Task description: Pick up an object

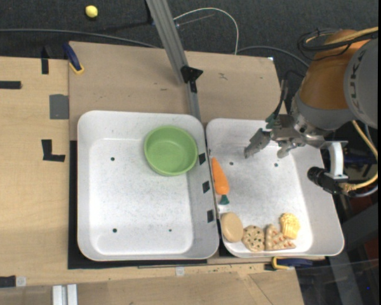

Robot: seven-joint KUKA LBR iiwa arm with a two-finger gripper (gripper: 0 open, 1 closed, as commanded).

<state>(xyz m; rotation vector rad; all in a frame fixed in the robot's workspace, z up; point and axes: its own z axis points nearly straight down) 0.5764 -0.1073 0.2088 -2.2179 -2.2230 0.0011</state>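
Observation:
My gripper [267, 149] hangs over the upper middle of the right bin [317, 189], its two fingers spread open with nothing between them. An orange carrot [221, 178] lies along the right bin's left edge, below and left of the gripper. Along that bin's front edge sit a tan bread roll [231, 226], a chocolate-chip cookie [253, 237], a pink waffle-like piece [274, 239] and a yellow corn-like piece [289, 225]. A green bowl [171, 150] rests in the upper right of the left bin [108, 189].
A grey pole [171, 37] slants down from the top to the bins' dividing wall. Black cables run across the dark floor behind the bench. A small yellow ball [91, 11] lies on the floor at the upper left.

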